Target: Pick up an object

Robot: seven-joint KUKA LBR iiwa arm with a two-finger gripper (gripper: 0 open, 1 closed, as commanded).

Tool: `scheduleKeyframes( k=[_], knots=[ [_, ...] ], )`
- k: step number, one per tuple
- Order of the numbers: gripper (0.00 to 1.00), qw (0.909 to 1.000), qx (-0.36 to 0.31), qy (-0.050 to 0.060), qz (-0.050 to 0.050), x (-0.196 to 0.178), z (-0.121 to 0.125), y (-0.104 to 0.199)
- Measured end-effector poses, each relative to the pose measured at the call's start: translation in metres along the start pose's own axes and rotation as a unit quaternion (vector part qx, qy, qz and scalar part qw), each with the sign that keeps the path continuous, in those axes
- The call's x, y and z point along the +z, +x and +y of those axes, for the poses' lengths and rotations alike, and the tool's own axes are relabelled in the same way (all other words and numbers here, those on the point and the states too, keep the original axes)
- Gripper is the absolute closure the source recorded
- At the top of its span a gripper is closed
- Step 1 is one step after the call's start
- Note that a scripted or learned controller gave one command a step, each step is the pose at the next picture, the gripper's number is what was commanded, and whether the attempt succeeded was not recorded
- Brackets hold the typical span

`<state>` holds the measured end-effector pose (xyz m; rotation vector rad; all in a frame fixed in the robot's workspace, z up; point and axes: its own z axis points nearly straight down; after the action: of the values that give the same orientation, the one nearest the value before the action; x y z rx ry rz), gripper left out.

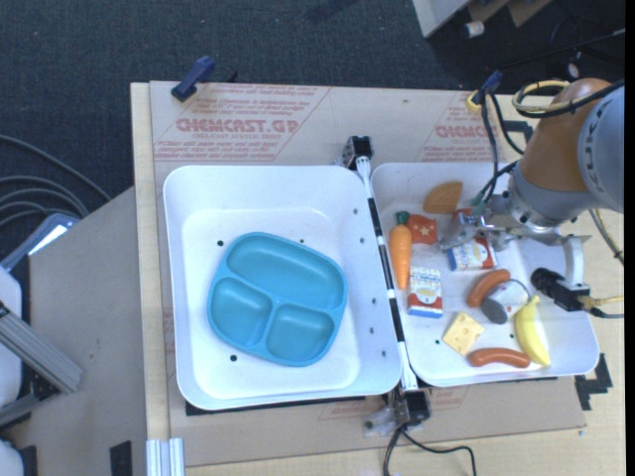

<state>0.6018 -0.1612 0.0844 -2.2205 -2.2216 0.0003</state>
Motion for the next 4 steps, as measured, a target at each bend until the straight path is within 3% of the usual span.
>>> scheduleKeyframes(
  k=[1,2,3,4],
  knots=[
    [1.0,1.0,0.0,-0.001,0.0,-0.01,0.0,0.0],
    [1.0,1.0,-0.001,-0.001,0.0,-0.122,0.002,0.074],
    [1.0,1.0,0.0,0.001,0.001,-0.172,-0.065,0.103],
    [1.0,1.0,0.0,-0.001,0.0,-0.167,-0.046,0.159]
  ],
)
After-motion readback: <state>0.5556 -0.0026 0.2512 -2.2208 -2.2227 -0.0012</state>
